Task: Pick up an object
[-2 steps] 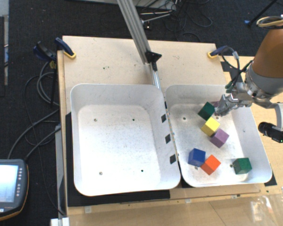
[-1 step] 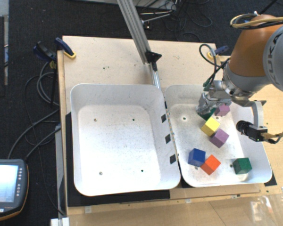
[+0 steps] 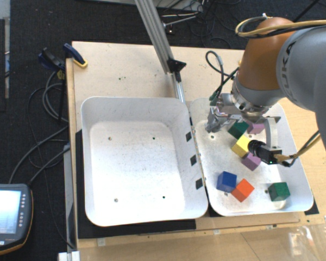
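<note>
My gripper (image 3: 241, 130) hangs low over the back of the right bin (image 3: 299, 203), under the orange wrist band. It is open, one finger (image 3: 213, 123) near the bin's left wall and the other on the right. Between and just below them lie a dark green block (image 3: 238, 129) and a yellow block (image 3: 241, 146); I cannot tell whether either finger touches them. A pink-purple block (image 3: 257, 128) sits beside the dark green one. A purple block (image 3: 251, 161), a blue block (image 3: 226, 181), an orange block (image 3: 243, 190) and a green block (image 3: 279, 191) lie toward the front.
The left bin (image 3: 92, 145) sits beside the right one, sharing a raised divider (image 3: 194, 156). A slanted metal pole (image 3: 157, 31) crosses the back of the bench. A black cable end (image 3: 263, 152) trails from the wrist over the blocks.
</note>
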`<action>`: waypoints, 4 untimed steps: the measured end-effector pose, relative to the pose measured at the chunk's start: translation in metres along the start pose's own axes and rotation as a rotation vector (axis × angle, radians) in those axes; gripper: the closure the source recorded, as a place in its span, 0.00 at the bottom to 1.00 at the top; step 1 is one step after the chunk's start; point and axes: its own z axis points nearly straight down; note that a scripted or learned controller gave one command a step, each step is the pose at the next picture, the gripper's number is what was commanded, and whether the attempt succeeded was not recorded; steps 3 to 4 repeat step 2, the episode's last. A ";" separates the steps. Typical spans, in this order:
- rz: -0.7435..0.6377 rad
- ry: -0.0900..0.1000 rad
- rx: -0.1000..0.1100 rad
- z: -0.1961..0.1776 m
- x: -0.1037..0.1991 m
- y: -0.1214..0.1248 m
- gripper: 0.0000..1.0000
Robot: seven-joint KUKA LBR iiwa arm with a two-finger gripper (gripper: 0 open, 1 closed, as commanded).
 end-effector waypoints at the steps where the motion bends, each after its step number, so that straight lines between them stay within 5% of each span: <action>1: -0.001 0.000 -0.002 -0.002 0.062 0.000 1.00; 2: 0.001 0.000 -0.003 -0.013 0.108 0.006 1.00; 4: 0.001 0.000 -0.003 -0.013 0.108 0.006 1.00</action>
